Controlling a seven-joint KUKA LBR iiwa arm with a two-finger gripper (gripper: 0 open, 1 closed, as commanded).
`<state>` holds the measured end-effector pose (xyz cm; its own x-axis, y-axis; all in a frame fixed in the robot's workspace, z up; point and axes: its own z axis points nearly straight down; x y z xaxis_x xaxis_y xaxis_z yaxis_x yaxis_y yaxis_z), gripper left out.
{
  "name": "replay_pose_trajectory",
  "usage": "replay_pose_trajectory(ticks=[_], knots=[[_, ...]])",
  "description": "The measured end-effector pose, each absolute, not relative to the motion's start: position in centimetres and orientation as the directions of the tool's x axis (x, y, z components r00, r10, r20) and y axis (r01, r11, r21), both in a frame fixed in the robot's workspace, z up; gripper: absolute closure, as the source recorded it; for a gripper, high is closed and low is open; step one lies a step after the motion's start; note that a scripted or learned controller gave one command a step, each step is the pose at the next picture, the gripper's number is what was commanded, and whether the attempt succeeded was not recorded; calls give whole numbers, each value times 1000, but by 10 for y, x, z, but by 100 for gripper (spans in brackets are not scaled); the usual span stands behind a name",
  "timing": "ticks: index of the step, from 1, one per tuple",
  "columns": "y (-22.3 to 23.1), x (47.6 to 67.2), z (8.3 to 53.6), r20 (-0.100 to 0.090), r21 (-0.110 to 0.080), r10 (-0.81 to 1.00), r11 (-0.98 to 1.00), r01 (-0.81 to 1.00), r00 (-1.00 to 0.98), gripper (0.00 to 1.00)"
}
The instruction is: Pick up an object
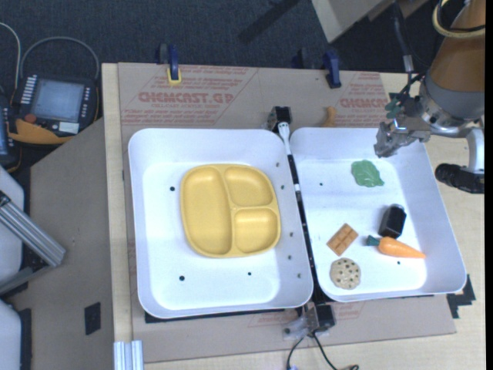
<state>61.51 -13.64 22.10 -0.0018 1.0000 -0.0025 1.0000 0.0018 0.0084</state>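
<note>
My gripper [387, 146] hangs over the far right part of the right bin [323, 149], just above and right of a green leafy piece [367, 173]. Nothing shows between its fingers. Lower in the same bin lie a black block [392, 221], an orange carrot [400, 247], a brown cracker [342, 239] and a round chocolate-chip cookie [345, 273]. The arm comes in from the upper right, with its orange band above the wrist.
The left bin [150, 230] holds a yellow divided plate [229, 209]. A black divider strip [293, 177] runs between the bins. Blue clamps [174, 64] sit on the cardboard's far edge. A pendant with a screen [54, 102] lies off the bench to the left.
</note>
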Motion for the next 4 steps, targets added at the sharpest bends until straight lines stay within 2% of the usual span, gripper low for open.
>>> replay_pose_trajectory(ticks=[1,2,3,4], knots=[[-136,616,255,-2,6,1000,1,1000,-1,100],[-78,610,258,2,-2,1000,5,1000,-5,100],[-24,604,260,3,-2,1000,6,1000,-6,100],[25,591,257,2,-3,1000,5,1000,-5,100]])
